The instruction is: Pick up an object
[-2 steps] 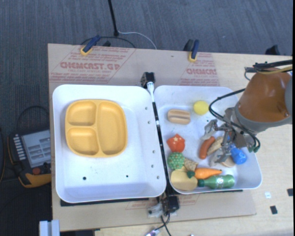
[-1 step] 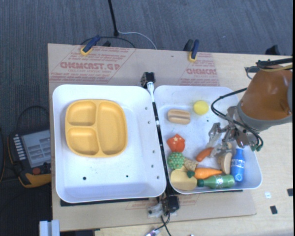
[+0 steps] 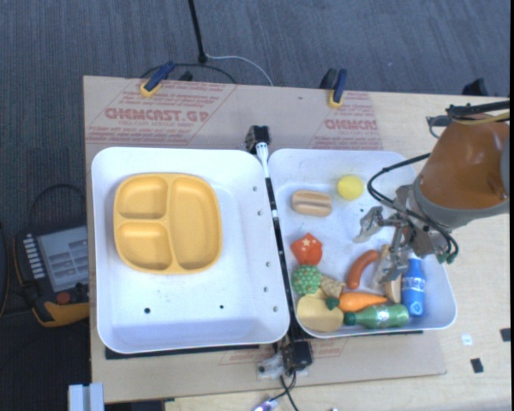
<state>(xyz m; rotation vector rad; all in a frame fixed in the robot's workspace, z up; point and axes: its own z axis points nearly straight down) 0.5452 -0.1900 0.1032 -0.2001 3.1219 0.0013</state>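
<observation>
Gripper [image 3: 385,240] hovers over the right bin [image 3: 278,229], fingers spread, gripping nothing. Sausage [image 3: 362,268] lies just beneath, near the worktop's right edge. Approach step; next: descend and pinch it.

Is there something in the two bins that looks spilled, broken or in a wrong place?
Nothing stands out. The toy food lies loosely heaped in the right bin, and the yellow divided plate sits flat in the left bin.

One fixed camera looks down at a slant on the desk [image 3: 154,114] (both white bins [image 3: 188,332] whole), from moderately far.
</observation>
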